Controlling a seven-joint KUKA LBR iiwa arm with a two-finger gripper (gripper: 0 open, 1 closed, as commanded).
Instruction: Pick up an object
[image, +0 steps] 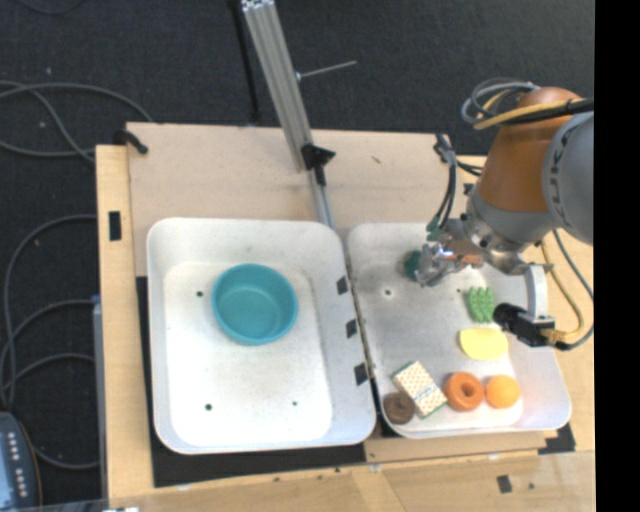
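Left bin (180, 400): a bowl (255, 303) in its rear half.
Right bin (385, 260): claw (428, 266) over the rear; toy donut (463, 390), orange (502, 391) and patterned block (419, 388) along the front edge.
Surface (220, 170): carries both bins.

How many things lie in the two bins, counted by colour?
Teal: 1, the bowl in the left bin.
Green: 1, the ridged piece in the right bin.
Yellow: 1, the flat piece.
Orange: 2, the ring and the ball.
Brown: 1, the small round piece.
Cream, patterned: 1, the block.
Total: 7.
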